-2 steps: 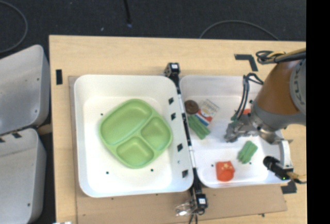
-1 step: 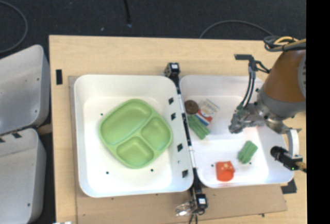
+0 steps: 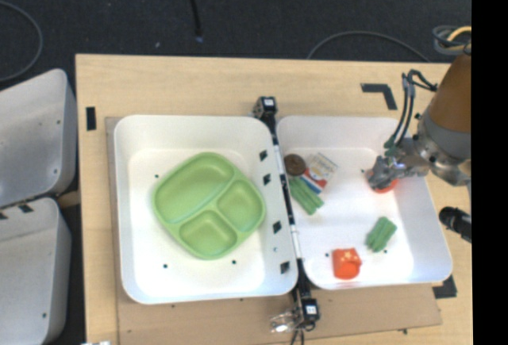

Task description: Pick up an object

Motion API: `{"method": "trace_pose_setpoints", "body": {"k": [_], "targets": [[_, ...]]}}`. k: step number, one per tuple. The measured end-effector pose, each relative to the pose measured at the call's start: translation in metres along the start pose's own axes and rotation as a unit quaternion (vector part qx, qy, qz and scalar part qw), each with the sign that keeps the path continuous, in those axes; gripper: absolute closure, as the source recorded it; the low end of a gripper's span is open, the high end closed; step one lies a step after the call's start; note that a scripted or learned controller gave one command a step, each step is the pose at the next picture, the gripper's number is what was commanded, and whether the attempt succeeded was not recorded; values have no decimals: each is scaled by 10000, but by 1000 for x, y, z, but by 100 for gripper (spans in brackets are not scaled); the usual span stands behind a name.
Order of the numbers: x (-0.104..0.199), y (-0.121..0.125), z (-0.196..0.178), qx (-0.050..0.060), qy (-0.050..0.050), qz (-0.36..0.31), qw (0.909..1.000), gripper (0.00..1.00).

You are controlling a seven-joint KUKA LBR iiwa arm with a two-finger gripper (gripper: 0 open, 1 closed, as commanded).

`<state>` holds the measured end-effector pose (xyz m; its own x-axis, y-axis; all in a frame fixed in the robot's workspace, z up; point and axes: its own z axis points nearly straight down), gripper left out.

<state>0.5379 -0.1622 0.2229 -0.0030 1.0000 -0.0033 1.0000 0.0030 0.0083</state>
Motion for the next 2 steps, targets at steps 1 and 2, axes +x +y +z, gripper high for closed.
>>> {"method": "trace_pose_setpoints", "body": {"k": [1, 2], "targets": [[-2, 2, -54, 8, 1, -3, 10000, 100], [46, 2, -40, 34, 16, -15, 10000, 100]]}}
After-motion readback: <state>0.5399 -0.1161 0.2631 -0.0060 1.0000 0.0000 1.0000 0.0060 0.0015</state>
